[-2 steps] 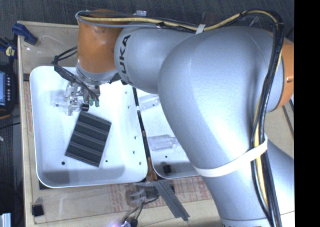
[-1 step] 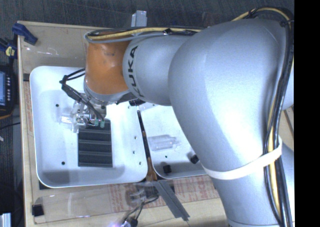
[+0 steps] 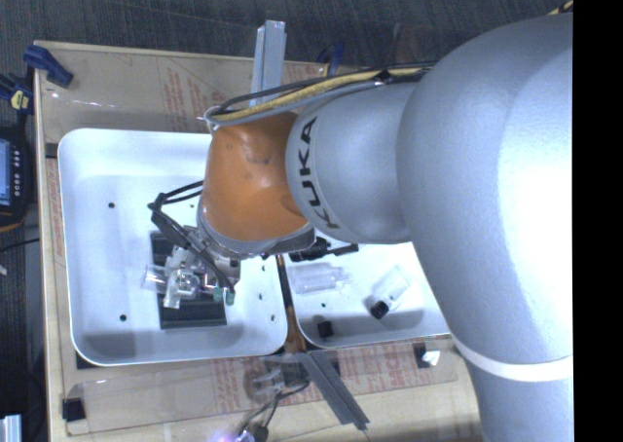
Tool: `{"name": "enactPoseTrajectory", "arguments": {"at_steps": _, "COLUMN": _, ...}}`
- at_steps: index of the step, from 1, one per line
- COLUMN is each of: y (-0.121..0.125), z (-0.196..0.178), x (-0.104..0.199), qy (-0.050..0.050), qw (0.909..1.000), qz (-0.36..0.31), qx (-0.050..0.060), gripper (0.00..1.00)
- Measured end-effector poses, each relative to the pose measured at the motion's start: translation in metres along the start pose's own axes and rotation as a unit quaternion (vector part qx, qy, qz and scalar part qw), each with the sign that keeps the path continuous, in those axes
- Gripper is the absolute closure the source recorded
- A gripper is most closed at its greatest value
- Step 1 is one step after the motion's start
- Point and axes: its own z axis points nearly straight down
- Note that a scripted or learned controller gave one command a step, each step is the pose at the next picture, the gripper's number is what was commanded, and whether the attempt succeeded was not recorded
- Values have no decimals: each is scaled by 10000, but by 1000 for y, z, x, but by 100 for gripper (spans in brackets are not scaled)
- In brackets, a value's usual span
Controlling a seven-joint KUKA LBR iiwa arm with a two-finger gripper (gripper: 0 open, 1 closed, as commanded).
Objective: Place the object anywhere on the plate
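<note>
We cannot pick out the object or a plate. The gripper (image 3: 190, 284) hangs low inside the left bin (image 3: 97, 167), toward its 5 o'clock corner; whether it grips anything, we cannot tell. At 3 o'clock, the right bin (image 3: 404, 318) holds a clear bottle (image 3: 387, 292).

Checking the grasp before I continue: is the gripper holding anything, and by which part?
Cannot be told: the gripper is low in the left bin, its tip a blur.

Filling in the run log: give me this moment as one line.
arm: over both bins | hand: low in left bin | right bin: small clear items | plate: not made out
</note>
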Motion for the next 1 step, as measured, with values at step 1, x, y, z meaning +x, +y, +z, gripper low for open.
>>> {"name": "enactPoseTrajectory", "arguments": {"at_steps": 1, "y": 2, "z": 47, "x": -50, "qy": -5, "qw": 9978, "qz": 662, "qx": -13, "gripper": 100}}
